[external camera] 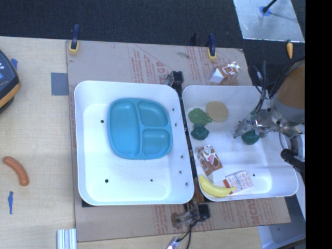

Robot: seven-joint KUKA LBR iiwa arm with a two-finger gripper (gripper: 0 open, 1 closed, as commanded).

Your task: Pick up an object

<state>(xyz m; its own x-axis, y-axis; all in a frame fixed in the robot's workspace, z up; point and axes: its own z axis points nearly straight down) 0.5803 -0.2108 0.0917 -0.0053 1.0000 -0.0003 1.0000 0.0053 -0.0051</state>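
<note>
I see the hand low in the right bin, over a small teal object; whether its fingers are apart or together, I cannot tell. A banana lies at the bin's near edge.

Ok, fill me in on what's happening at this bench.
A grey robot arm reaches in from the right over the right-hand bin. Its end effector is low, right at a small teal object near the bin's right side; whether it has a grip on it cannot be told. Also in that bin are a green toy, a tan disc, a banana and two small packets. The left bin holds a blue divided plate.
</note>
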